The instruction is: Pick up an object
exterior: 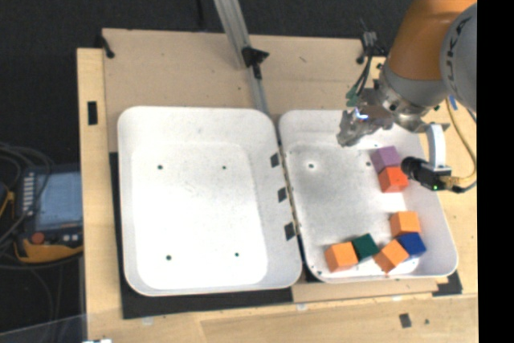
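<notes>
Gripper [351, 132]: metal, above right bin [321, 189] far edge; grip not visible
Cubes: purple [385, 157], red-orange [393, 178] near gripper
Others: orange [341, 255], green [365, 246], blue [411, 243] at bin's near wall

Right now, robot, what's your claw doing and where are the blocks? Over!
Gripper over right bin's back edge, nothing seen between fingers. Purple block and red-orange block nearest. More blocks along front edge. Path looks open.

The right bin's [321, 197] middle and left floor lie open; blocks crowd its near edge [373, 251] and right side [389, 169]. The left bin [197, 197] offers free passage throughout.
</notes>
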`<state>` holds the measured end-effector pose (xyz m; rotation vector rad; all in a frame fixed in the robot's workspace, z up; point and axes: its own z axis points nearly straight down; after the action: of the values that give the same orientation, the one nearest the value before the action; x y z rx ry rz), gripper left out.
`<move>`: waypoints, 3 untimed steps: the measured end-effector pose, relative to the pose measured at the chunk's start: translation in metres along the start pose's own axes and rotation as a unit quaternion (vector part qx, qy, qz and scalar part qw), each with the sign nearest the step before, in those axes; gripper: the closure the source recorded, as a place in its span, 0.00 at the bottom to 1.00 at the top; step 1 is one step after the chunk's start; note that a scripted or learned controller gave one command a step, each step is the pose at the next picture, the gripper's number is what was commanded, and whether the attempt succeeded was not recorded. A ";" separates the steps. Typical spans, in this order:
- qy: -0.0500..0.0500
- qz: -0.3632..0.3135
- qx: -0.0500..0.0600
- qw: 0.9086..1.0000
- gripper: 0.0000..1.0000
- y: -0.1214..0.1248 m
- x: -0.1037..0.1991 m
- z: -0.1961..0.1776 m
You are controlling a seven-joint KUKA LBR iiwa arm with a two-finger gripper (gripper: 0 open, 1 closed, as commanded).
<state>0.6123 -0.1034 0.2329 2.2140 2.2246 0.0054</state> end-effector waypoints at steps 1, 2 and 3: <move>0.000 -0.001 0.001 1.000 1.00 0.020 0.049 0.008; 0.000 -0.001 0.001 1.000 1.00 0.038 0.101 0.014; 0.000 -0.001 0.001 1.000 1.00 0.056 0.144 0.011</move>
<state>0.6675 0.0404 0.2222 2.2129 2.2278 0.0035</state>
